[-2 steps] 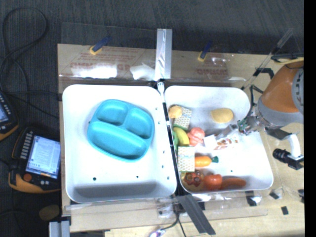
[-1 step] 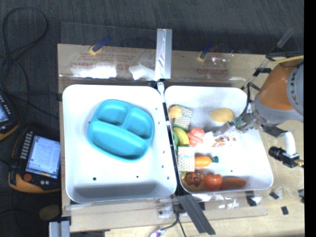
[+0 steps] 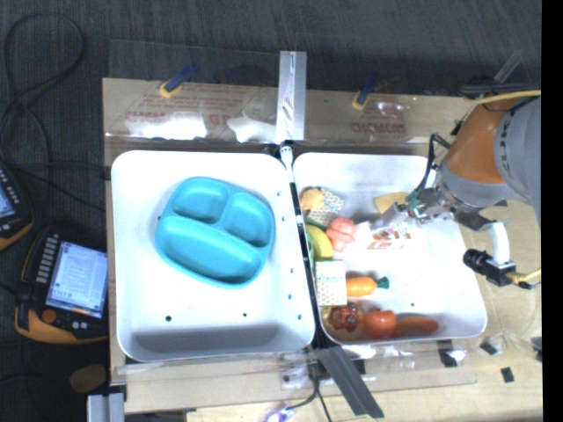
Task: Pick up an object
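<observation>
Gripper sits low in the right bin, far-right part; jaw state cannot be told. Toy food, including a carrot and tomato, lies clustered along the bin's left and near sides. Judged: nothing lifted yet, grasp and lift remain.

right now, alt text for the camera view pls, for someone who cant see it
A grey arm with an orange band reaches from the right into the right bin, its gripper above toy food. A blue divided plate lies in the left bin.
</observation>
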`<state>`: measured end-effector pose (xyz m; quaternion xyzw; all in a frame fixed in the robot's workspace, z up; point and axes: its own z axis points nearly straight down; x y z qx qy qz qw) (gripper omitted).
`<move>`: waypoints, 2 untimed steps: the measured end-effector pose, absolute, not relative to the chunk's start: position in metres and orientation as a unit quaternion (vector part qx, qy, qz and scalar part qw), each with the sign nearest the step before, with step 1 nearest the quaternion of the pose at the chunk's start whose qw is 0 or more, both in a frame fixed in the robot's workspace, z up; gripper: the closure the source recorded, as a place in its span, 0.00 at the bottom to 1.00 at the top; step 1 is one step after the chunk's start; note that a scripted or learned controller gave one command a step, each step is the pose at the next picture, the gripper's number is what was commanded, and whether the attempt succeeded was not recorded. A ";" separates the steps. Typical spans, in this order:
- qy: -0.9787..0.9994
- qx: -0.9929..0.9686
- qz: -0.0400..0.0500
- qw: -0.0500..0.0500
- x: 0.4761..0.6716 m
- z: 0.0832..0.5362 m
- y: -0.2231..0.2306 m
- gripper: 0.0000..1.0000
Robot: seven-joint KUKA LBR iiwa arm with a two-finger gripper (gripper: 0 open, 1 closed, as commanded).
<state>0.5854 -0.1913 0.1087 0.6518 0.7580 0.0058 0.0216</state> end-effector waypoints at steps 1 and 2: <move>0.589 0.808 0.018 0.006 0.600 0.107 -0.212 0.00; 0.677 0.735 0.007 0.019 0.650 0.108 -0.204 0.00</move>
